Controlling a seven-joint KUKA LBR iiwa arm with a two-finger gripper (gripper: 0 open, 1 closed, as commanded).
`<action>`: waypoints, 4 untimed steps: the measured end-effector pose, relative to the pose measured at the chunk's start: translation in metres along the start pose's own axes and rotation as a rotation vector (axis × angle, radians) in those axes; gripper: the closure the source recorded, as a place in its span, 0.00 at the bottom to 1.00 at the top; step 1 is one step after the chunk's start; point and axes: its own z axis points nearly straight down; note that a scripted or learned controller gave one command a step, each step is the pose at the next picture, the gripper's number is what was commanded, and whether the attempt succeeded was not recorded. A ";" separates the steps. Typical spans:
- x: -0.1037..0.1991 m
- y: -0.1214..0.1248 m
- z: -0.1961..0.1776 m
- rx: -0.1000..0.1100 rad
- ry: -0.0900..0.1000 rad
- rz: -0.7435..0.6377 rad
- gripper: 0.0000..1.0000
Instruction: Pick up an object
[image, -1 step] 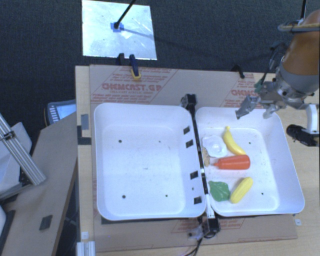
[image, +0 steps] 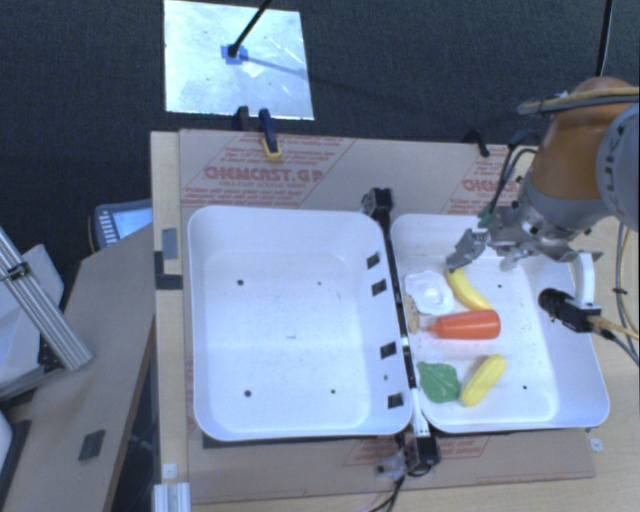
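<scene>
Gripper (image: 492, 252) over right bin (image: 575, 395), fingers spread wide, nothing between them. Below it: banana (image: 467, 289), orange carrot (image: 466, 325), white piece (image: 428, 294), green piece (image: 439, 381), yellow piece (image: 483, 379).

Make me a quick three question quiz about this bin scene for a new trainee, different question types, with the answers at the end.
1. True or false: the orange carrot-shaped toy lies in the left white bin.
2. Multiple choice: which item lies nearest the gripper? A) the green leafy toy B) the yellow banana toy C) the yellow corn-shaped toy
3. Fill in: the white round toy lies against the right white bin's ____ wall, as the camera sees it.

Key: 1 false, it is in the right bin. 2 B. 3 left.
</scene>
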 end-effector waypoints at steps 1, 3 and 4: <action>0.023 0.017 0.109 -0.004 -0.001 -0.005 0.00; 0.057 -0.059 0.001 -0.003 0.001 -0.003 1.00; 0.077 -0.093 -0.156 -0.021 0.000 -0.007 1.00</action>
